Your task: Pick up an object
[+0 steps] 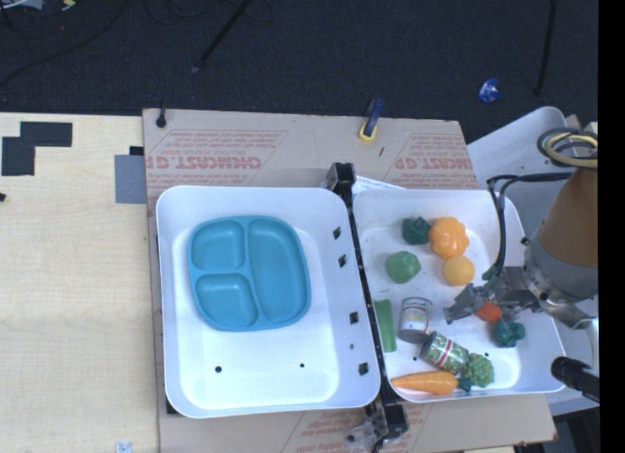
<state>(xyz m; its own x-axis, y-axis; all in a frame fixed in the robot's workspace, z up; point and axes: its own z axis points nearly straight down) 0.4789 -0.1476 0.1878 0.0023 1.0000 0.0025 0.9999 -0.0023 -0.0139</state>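
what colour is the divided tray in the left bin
Light blue. The tray has three compartments and lies in the left bin; the camera view shows it plainly.

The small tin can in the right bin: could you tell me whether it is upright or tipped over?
Upright. The tin can shows its round top to the overhead camera, unlike the bottle lying on its side beside it.

A small red-orange object [488, 311] lies in the right bin [430, 209] near its right side, just beside a dark green piece [508, 333].

Bench [68, 295] with two white bins [186, 363]
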